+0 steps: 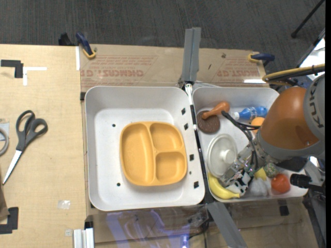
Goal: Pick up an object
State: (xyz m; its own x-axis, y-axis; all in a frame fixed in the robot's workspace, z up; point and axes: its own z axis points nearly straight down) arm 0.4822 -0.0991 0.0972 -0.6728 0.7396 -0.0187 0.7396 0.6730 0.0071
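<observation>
Arm (289, 120) reaches in from right, over right bin (235, 93), orange band above wrist. Pincer (239, 170) down low in bin's front half, among clutter; can't tell its state, too small/dark to read. No obj clearly seen in its grip.

Right bin contents: silver bowl (221, 153) just left of pincer, banana (221, 188) along front edge right below it, red tomato-like obj (280, 183) at front right, brown round brush w/ orange handle (211, 120) toward back left, blue obj (254, 111) and orange obj (257, 121) at back, partly hidden by arm. Small black/white item (239, 182) touching or just beside pincer tip, can't tell which.

Left bin (103, 154) holds yellow divided plate (153, 153), 3 compartments, roughly centred.

Surface (41, 180) left of bins: scissors (25, 138) w/ black handles, well apart from bins.
</observation>
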